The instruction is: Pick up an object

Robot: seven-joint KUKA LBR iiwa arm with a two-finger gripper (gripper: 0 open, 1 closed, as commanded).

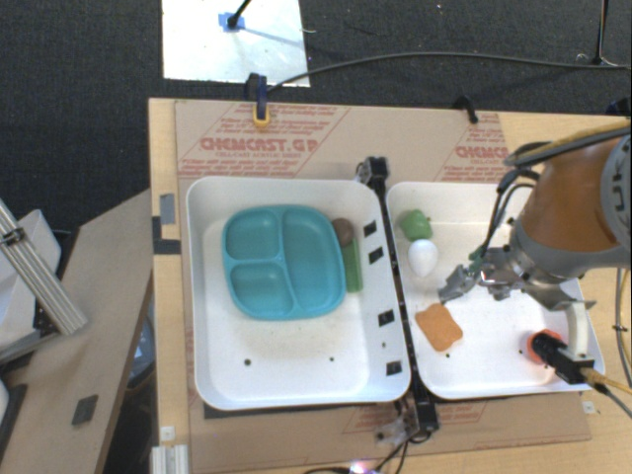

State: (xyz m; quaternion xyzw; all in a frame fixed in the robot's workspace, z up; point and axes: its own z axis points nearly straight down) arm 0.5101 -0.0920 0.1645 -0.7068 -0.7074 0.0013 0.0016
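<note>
In the right bin (pixel 474 383) lie a green round object (pixel 415 224), a white egg-shaped object (pixel 423 257), an orange slab like a piece of toast (pixel 438 327) and a red object (pixel 542 348) near the front right corner. My gripper (pixel 456 284) hangs over the bin's middle, just right of the white egg and above the toast piece. Nothing shows between its fingers. The arm's orange band (pixel 573 200) rises behind it and hides part of the bin's right side.
The left bin (pixel 286 363) holds a teal divided plate (pixel 281 262), a green bar (pixel 352 265) along its right edge and a small brown object (pixel 343 230). A black clipped divider (pixel 390 284) separates the bins. A white sheet (pixel 232 28) lies behind the bench.
</note>
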